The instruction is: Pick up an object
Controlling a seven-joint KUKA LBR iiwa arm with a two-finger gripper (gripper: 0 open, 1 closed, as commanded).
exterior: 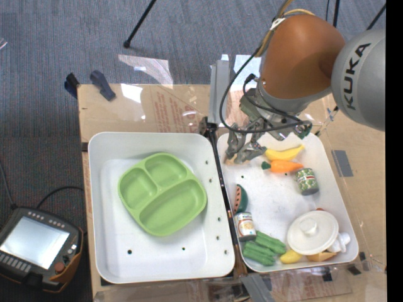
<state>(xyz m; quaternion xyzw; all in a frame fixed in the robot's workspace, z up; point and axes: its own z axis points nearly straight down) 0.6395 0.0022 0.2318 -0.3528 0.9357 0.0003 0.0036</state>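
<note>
While we're looking down from the fixed camera, our gripper (242, 148) hangs low at the right bin's (284, 203) top-left corner, fingers slightly parted with nothing between them, as far as we can tell. Nearest target is the banana (284, 151), just right, long axis running left-right, right tip angled up. We'd shift right, straddle its narrow width, then close.

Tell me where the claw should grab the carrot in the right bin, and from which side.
Likely best at the carrot's thick orange middle, coming straight down from above. It lies flat, long axis roughly left-right in the camera view, so the fingers should close across its width, near side and far side. The banana sits tight along its far side, so that finger has little room. The claw hangs just left of it.
</note>
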